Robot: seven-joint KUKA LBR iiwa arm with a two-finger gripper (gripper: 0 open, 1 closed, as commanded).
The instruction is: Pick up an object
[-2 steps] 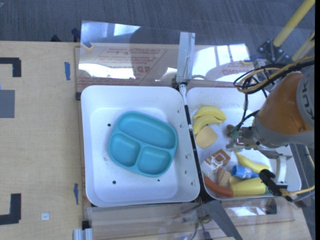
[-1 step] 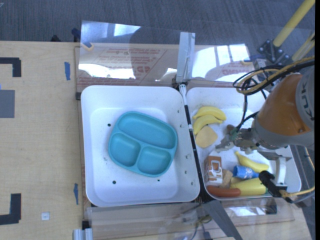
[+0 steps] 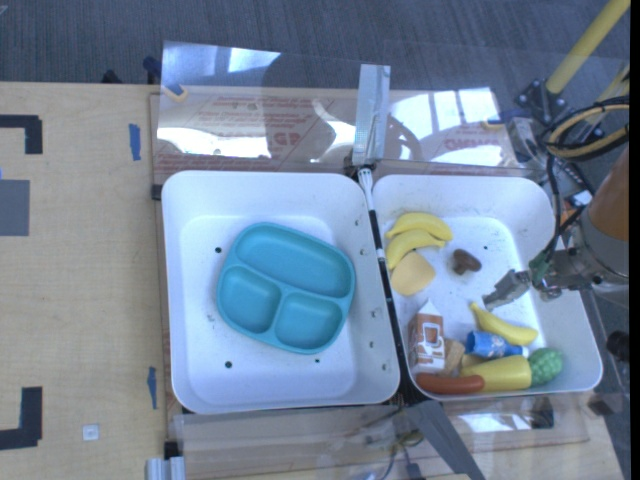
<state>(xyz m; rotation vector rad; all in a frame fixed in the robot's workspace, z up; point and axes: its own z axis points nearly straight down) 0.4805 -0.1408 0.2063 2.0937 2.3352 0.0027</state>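
Note:
The right bin (image 3: pixel 520 203) holds several toy foods. A pair of yellow bananas (image 3: pixel 418 234) lies at its upper left, with a pale yellow wedge (image 3: pixel 412 274) just below and a small brown piece (image 3: pixel 465 261) to the right. Lower down lie a slim banana (image 3: pixel 503 325), a blue item (image 3: pixel 488 345), a corn cob with a green end (image 3: pixel 510 371), a red sausage (image 3: pixel 449 384) and an orange and white carton (image 3: pixel 428 338). My gripper (image 3: pixel 501 294) reaches in from the right and hangs just above the slim banana, right of the brown piece. Nothing shows in its grasp.
The left bin (image 3: pixel 190 268) carries a blue divided plate (image 3: pixel 286 286). A metal divider (image 3: pixel 372 108) and clear back panels stand behind both bins. Cables and a yellow pole (image 3: pixel 590 38) crowd the upper right. Wooden bench top lies to the left.

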